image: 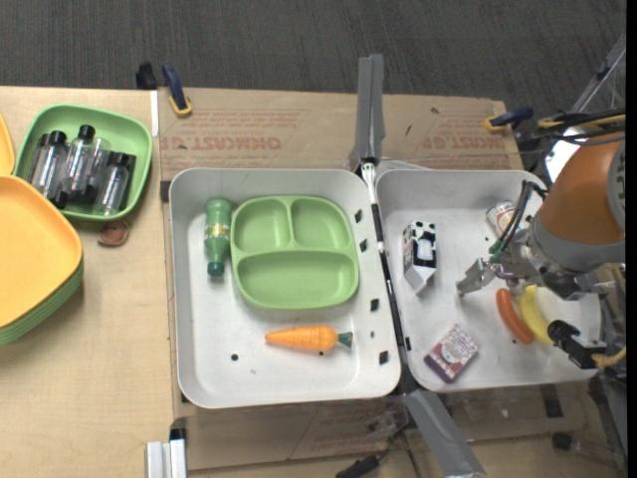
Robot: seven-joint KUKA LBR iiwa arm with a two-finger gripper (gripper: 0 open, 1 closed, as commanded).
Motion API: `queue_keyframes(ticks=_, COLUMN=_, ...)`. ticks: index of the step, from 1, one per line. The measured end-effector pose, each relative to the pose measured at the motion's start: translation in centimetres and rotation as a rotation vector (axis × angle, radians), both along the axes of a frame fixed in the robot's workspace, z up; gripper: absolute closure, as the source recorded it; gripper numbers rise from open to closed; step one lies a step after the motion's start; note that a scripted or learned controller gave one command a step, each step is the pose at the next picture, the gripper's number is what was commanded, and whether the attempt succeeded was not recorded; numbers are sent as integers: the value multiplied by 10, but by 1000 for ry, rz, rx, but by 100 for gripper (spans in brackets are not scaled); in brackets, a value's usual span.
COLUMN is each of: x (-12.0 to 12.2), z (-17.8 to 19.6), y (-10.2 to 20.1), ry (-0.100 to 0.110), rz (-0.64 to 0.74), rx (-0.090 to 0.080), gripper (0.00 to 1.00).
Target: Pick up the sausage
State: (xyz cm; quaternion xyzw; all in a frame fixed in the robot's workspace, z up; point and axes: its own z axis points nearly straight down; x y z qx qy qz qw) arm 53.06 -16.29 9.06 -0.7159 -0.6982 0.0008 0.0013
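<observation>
Two shallow white plastic bins sit side by side below me: the left bin (pixel 189 267) and the right bin (pixel 438 202), where my grey arm with its orange band (pixel 589 202) reaches in from the right. In the left bin a light green three-compartment plastic tray (pixel 295 250) lies near the middle, with a green bottle (pixel 217 235) just beside its left edge and an orange toy carrot with a green top (pixel 305 340) lying below it. In the right bin, my gripper (pixel 498 277) hangs low near the right side; how wide I am spread there I cannot tell. The red-orange sausage (pixel 513 316) lies just below and right of me, touching a yellow banana-shaped toy (pixel 534 312) on its right. A small white and black carton (pixel 421 255) stands to my left, and a little pink patterned packet (pixel 451 353) lies near the front wall.
</observation>
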Motion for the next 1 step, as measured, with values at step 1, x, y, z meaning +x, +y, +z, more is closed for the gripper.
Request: queue_keyframes(ticks=1, x=-35, z=0, y=-3, ry=0, rz=-54, rx=0, gripper=0)
